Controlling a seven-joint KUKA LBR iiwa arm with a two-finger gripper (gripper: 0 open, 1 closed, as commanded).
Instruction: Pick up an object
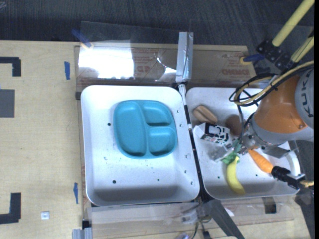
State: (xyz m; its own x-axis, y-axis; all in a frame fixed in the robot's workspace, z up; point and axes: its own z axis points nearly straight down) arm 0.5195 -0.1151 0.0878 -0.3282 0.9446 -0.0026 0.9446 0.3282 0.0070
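The right bin [214, 188] holds several items. A yellow banana [234, 176] with a green tip lies near the front, and an orange carrot [261, 162] lies to its right. A tan bread-shaped piece [205, 114] and a brown rounded piece [233, 124] sit toward the back. A black-and-white item [217, 131] lies in the middle. My gripper [231, 148] is low over the bin, just above the banana's green tip and beside the black-and-white item. The orange-banded wrist [280, 111] hides the bin's right side.
The left bin [94, 178] holds a blue divided plate [145, 127]. A clear panel [129, 59] and an upright metal post [184, 56] stand behind the bins. Black cables [251, 91] loop off the wrist, and yellow bars [294, 16] cross the upper right.
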